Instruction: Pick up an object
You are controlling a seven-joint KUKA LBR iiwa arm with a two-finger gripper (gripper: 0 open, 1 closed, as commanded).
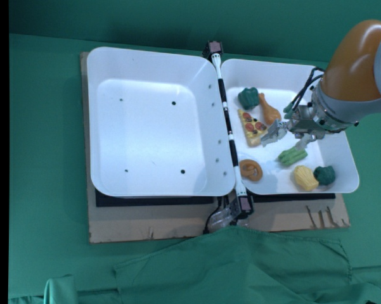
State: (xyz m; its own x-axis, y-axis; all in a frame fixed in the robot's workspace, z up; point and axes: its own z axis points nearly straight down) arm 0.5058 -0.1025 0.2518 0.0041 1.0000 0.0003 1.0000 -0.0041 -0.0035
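Camera view: my gripper [280, 133] hangs in the right bin [342, 170], fingers apart, gripping nothing.
Nearest pick: pizza slice [251, 125], touching my fingertip's left side.
Method: I'd centre over it, descend, then close.
Risk: green pepper [292, 156] crowds me.

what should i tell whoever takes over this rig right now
Claw: low inside the right bin, over the bin floor just right of the pizza slice; nothing seen between its fingers.
Things, all in the right bin: pizza slice by the divider, drumstick and dark green vegetable toward the back, green pepper in the middle, pretzel at the front left, corn and a small green piece at the front right.
Left bin: no toys in it.
Done: no pick yet.
Left: grasp one thing and lift it.
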